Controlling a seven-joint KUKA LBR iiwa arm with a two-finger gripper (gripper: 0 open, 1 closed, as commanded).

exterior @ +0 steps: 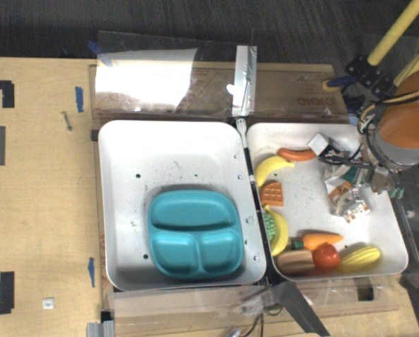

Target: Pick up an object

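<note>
Toy food is crowding the right bin's front edge while the hand (349, 201) is hovering over that bin's right half.

Nearest the camera, a red plastic tomato (326, 257) is sitting between a brown bread-like piece (295, 261) and a yellow lemon-shaped toy (360, 258), with an orange carrot (321, 241) just behind. The shallow white right bin (391, 220) is also holding two yellow bananas (273, 168), an orange waffle-like block (272, 194) and an orange sausage shape (295, 155). The shallow white left bin (125, 153) is holding a teal three-compartment plastic tray (194, 232). I cannot tell whether the hand is spread or pressed together; nothing is visibly pinched. Judging from here, the hand is hanging over bare floor, so closing could catch nothing, and rounded toys may roll away.
</note>
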